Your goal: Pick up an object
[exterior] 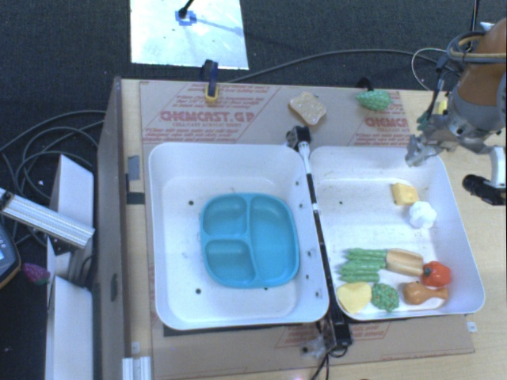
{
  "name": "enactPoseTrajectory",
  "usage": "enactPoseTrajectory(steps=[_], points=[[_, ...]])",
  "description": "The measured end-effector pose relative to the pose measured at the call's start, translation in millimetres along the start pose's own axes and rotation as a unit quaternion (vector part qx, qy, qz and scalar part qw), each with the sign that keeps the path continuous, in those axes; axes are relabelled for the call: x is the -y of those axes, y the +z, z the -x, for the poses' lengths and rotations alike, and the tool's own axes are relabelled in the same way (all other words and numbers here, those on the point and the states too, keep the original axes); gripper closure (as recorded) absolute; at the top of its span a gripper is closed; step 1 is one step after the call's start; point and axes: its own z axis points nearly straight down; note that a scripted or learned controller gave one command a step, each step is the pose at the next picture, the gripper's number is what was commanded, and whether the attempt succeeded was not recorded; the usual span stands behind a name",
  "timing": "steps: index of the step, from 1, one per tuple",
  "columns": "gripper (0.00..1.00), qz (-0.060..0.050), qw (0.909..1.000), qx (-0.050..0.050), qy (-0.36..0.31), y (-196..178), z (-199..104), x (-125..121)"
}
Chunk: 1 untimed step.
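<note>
The right bin [356,184] holds several toy foods. A yellow wedge [404,192] and a white lump [422,214] lie near its right wall. Along the front lie green beans [363,264], a bread roll [405,260], a red tomato [436,274], a yellow piece [355,296], a green broccoli [385,296] and an orange piece [420,293]. My gripper [420,150] hangs over the bin's far right corner, above and behind the yellow wedge, with nothing seen in it.
In the left bin [170,212] lies a blue divided plate [249,240]. A toast slice [307,108] and a green toy [374,99] rest on the cardboard behind the bins. Cables run over the bench's back and left.
</note>
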Motion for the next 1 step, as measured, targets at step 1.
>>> enactPoseTrajectory(steps=[1], points=[[0.00, -0.001, 1.0000, 0.000, 0.000, 1.4, -0.1, 0.7]])
